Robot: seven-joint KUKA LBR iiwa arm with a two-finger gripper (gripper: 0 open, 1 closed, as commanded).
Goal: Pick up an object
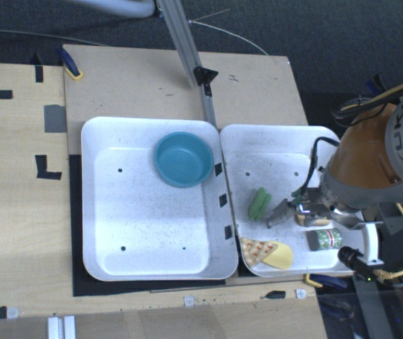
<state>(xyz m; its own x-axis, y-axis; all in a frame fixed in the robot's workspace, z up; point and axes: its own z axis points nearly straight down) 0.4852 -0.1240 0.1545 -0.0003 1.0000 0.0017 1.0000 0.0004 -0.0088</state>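
Observation:
My gripper (280,213) hangs low in the right bin (272,143), its dark fingers pointing left toward a green object (260,204) that lies just beyond the tips. Nothing shows between the fingers. A pizza-slice-shaped yellow item (266,253) lies near the bin's front edge. A small green-labelled can (325,239) lies on its side under the wrist, with a tan item (313,220) beside it.
A blue bowl (183,159) sits at the back right of the left bin (109,210). A metal pole (187,41) slants down to the divider between the bins. The orange-banded arm (367,157) covers the right bin's right side.

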